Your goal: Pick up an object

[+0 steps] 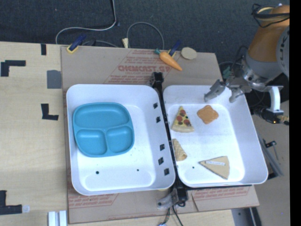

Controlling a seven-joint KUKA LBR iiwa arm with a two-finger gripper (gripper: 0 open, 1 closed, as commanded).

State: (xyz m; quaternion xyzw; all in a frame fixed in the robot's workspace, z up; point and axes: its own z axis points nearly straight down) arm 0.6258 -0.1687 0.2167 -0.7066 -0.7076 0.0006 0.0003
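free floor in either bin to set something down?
Right bin: bare patch between the orange piece and the wedge; the pizza slice crowds its left side. Left bin: strip below the blue tray.

A pale wooden worktop (28,140) is carrying a brown cardboard sheet (136,67). Two shallow white bins are sitting side by side on the cardboard, the left bin (80,173) touching the right bin (244,145). A toy carrot (170,60) and a round beige disc (189,53) are lying on the cardboard behind them.

Divided plate (103,128) in left bin (80,173); pizza slice (182,120) in right bin (247,140).
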